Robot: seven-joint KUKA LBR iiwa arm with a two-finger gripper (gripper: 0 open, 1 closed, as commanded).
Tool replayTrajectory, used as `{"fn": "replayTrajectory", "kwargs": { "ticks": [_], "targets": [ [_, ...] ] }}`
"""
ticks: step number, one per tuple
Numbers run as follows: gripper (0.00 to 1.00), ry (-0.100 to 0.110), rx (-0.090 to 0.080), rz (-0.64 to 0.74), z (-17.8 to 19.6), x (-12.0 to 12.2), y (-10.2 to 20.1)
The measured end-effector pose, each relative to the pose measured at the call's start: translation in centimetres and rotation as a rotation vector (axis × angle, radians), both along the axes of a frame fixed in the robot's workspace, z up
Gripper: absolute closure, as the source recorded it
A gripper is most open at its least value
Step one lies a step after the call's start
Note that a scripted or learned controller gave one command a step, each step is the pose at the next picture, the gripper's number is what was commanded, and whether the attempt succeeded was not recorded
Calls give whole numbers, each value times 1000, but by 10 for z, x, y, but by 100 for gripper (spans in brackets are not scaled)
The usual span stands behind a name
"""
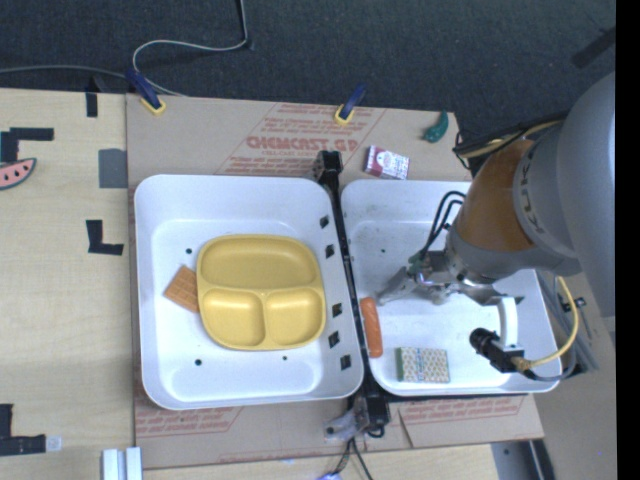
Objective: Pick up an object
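Two shallow white bins sit side by side on the counter (60, 268), on a sheet of brown cardboard (290, 143). Left bin (160, 368): holds a yellow divided plate (262, 290), three compartments facing up, with a tan flat piece (181, 289) partly tucked under its left edge. Right bin (400, 203): holds an orange carrot-shaped object (371, 326) lying lengthwise just beside the divider between the bins, and a small patterned square pad (422, 364) near the front wall, to the right of the carrot's lower end.

The arm (520, 208) enters from the right, its orange band above the wrist. The hand (392, 286) is low inside the right bin and points left toward the divider. Its tip lies just above and to the right of the carrot's upper end, close to it; contact cannot be confirmed. Nothing is visible between the fingers, and their spread cannot be told from this angle.

Behind the bins a small red-and-white packet (385, 162) rests on the cardboard.
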State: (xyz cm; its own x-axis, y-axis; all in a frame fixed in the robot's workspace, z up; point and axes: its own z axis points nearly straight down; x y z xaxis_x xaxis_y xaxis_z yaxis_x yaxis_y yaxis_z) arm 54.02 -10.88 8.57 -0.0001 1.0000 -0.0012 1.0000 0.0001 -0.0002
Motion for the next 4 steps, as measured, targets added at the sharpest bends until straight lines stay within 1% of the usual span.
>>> {"fn": "replayTrajectory", "kwargs": {
  "ticks": [1, 2, 3, 4],
  "targets": [
    [100, -3, -3, -1, 10, 1, -1],
    [0, -3, -3, -1, 10, 0, -1],
    [100, -2, -2, 0, 19, 0, 0],
    [0, -2, -2, 0, 19, 0, 0]
  ]
}}
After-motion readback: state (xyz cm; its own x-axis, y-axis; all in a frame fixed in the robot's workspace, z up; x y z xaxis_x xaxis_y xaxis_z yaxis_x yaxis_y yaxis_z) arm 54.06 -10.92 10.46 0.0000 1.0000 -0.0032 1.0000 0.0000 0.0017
